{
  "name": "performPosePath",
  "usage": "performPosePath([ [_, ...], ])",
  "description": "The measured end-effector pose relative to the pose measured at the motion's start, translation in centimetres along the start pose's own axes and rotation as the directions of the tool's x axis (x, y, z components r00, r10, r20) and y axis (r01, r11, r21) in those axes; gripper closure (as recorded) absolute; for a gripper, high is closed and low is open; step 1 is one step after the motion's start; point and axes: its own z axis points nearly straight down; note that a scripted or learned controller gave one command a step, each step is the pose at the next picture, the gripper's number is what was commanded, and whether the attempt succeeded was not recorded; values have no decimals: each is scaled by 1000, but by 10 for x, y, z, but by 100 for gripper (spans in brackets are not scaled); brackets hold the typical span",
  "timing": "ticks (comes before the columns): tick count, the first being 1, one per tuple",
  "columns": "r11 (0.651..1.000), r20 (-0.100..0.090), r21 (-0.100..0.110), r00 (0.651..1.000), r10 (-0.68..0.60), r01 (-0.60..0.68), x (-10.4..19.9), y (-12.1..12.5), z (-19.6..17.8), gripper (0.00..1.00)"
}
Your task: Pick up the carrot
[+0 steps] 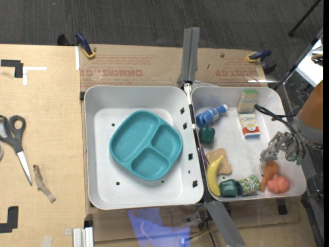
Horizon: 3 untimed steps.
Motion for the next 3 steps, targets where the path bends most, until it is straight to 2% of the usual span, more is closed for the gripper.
performPosePath([
  [1,985,-1,0,985,-172,172,2,21,-109,100],
  [2,941,0,-1,941,-338,338,0,15,-197,100],
  [3,865,-3,-3,865,-502,502,66,43,-149,100],
])
